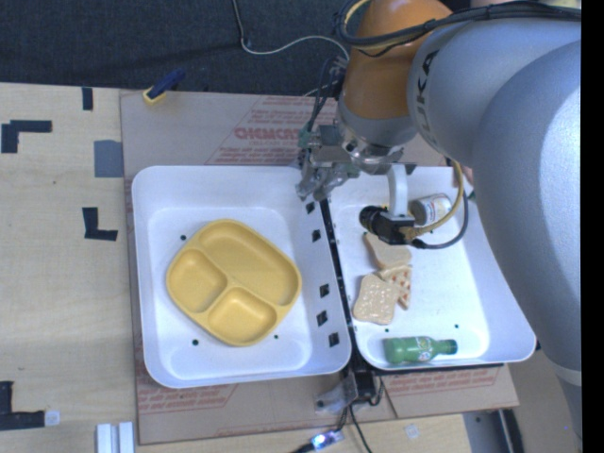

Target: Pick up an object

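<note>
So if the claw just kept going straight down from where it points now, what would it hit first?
Probably the raised rims where the two bins meet: the claw hangs over that divider near its far end, clear of the yellow tray and the crackers. Depth is hard to judge from this slant.

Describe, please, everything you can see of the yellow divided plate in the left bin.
The yellow three-compartment plastic plate is rounded, with a raised rim and low ridges that split it into one larger well and two smaller ones. It looks smooth, matte and clean, with nothing lying in its wells. It lies flat and right side up, turned at a slant, near the middle of the left white bin, resting on the bin floor and clear of the walls.
</note>
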Controlling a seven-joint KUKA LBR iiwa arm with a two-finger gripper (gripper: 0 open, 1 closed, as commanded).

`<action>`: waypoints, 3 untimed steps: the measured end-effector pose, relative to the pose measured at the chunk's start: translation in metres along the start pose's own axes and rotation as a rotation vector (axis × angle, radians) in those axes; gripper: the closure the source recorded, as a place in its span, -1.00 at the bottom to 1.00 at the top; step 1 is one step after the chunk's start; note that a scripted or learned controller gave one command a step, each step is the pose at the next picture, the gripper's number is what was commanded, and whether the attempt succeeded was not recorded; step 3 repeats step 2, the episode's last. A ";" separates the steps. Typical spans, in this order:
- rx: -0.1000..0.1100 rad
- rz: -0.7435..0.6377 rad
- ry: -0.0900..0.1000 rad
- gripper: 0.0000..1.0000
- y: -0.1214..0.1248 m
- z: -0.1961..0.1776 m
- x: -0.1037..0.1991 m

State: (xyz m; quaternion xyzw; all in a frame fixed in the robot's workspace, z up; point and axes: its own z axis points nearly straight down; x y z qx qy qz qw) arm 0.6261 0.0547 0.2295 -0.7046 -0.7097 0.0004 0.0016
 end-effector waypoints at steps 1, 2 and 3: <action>0.002 0.004 -0.002 1.00 -0.031 0.008 0.029; -0.001 0.005 -0.002 1.00 -0.012 0.013 0.023; -0.001 0.005 -0.002 1.00 -0.012 0.013 0.023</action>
